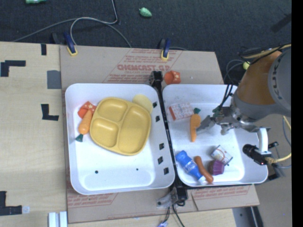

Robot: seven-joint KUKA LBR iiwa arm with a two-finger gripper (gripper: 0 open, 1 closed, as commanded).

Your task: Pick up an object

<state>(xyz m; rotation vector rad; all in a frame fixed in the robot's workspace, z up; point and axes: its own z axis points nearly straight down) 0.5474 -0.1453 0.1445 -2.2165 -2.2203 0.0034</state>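
Note:
My gripper (215, 126) hangs over the right bin (246, 174), just right of an orange carrot (194, 126). Its two fingers stand apart, open, with nothing between them; the left fingertip (205, 125) is close to the carrot. Further left lies a red-and-white packet (181, 111) with a small green piece (196, 110) beside it. Toward the front of this bin lie a blue bottle (188, 163), a reddish sausage shape (202, 169), a purple object (218, 167) and a small white box (221, 154).
The left bin (113, 178) holds a yellow divided plate (120, 125), a second carrot (85, 123), a red item (86, 109) and a pale yellow piece (142, 101). A red-orange object (171, 77) sits behind the bins' divider. The arm's grey and orange body (260, 89) covers the right bin's far right.

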